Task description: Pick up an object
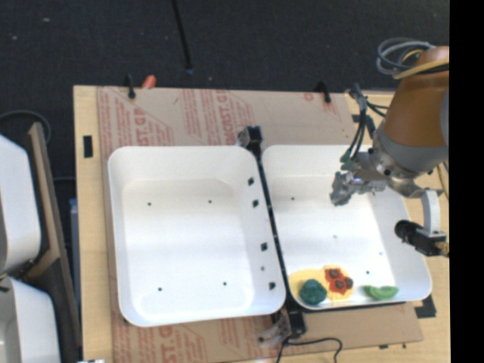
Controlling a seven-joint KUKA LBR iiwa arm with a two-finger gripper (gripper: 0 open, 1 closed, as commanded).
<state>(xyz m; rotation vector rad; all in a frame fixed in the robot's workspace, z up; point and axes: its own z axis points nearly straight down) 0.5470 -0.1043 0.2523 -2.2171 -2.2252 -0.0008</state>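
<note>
Gripper [342,190] hangs over the right bin [302,165], fingers' spread impossible to tell; a teal ball [312,291], yellow toy [337,280] and green piece [380,292] lie along that bin's near edge.

Wooden bench [98,203] on dark speckled floor [227,29].

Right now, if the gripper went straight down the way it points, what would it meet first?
Probably the bare floor of the right-hand shallow white bin. The gripper hangs well away from the small objects along that bin's near edge, though depth is unclear.
</note>
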